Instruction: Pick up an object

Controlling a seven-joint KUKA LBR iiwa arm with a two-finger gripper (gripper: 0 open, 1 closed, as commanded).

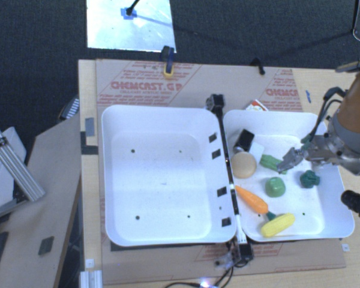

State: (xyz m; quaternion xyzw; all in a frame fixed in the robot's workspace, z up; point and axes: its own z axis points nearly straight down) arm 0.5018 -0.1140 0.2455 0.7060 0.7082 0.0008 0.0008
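The right bin (333, 221) holds several items. Among them are a black block (245, 140), a tan ball (243, 164), a light green cylinder (269, 160) and a green round piece (275, 186). There are also a dark green small piece (310, 179), an orange carrot (252, 200) and a yellow corn cob (278, 224). My gripper (287, 160) reaches in from the right, over the bin's middle. Its tip is just right of the green cylinder and above the green round piece. Whether it touches anything is unclear.
The left bin (162, 173) lies beside the right one, with a black divider strip (225, 167) between them. A small white piece (255, 150) lies next to the black block. Cables and the grey arm (348, 131) occupy the right side.
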